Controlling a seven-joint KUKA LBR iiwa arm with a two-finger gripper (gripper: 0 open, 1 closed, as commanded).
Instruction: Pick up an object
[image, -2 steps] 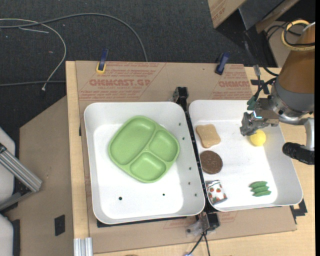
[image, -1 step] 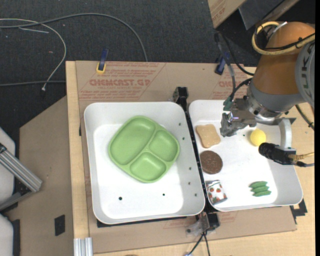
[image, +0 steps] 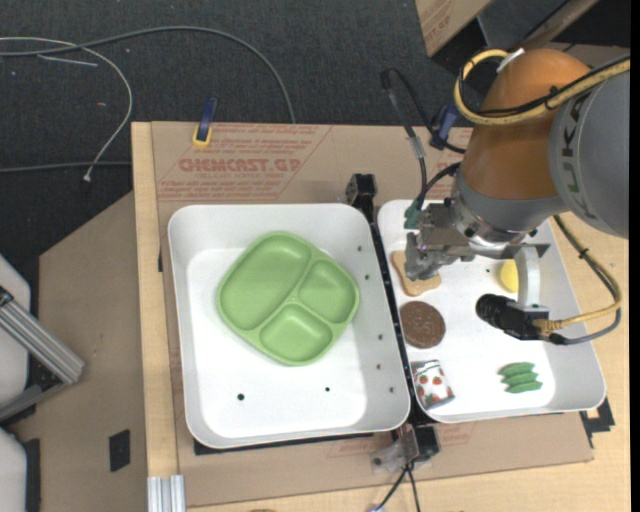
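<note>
The grey arm (image: 520, 130) reaches in from the right edge of the frame and hangs its gripper (image: 425, 262) over the upper left corner of the right bin (image: 575, 340); whether the gripper is open or closed cannot be told from this slant, and nothing is seen gripped in it.

Directly under the gripper lies a flat tan piece (image: 412, 284), touching the bin's left wall; its upper part is covered by the gripper, so its long axis cannot be told. Just below it sits a round brown disc (image: 423, 323), flat on the floor of the bin; lower still, in the lower left corner, a small white carton with red marks (image: 433, 384) lies with its long axis running up and down the frame, slightly tilted. A green pod (image: 520, 377) lies toward the lower right of that bin, its long axis roughly left to right, the right end a little lower; a yellow piece (image: 510, 275) shows near the bin's middle, partly hidden behind the wrist.

The left bin (image: 200, 300) holds a green divided plate (image: 288, 297) near its middle, turned cornerwise to the bin's walls.
</note>
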